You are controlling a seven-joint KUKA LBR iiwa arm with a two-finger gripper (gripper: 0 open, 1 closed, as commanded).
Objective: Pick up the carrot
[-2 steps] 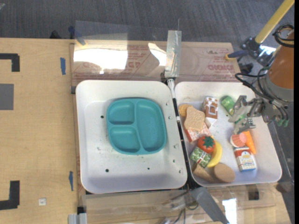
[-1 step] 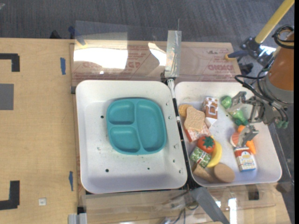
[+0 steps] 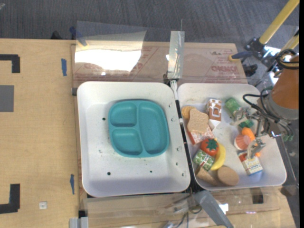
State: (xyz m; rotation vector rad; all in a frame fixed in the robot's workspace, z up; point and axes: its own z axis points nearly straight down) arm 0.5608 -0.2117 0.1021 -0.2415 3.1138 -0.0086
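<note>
Orange against the white plastic, the carrot [image 3: 247, 132] lies in the right bin [image 3: 280, 175], toward its right side, with a bit of green top at its upper left. It looks small, smooth and toy-like, and it sits close among other play food: a green piece [image 3: 232, 104] above it, a small carton [image 3: 251, 165] below, a tomato [image 3: 209, 146] and banana [image 3: 219, 158] to the left. The gripper [image 3: 259, 133] is down just beside it, at or over its right end. Whether the tool is closed or parted, I cannot tell. The carrot seems to rest on the bin floor, so the lift looks not yet done. The teal tray [image 3: 139, 127] sits in the left bin [image 3: 90, 127].
</note>
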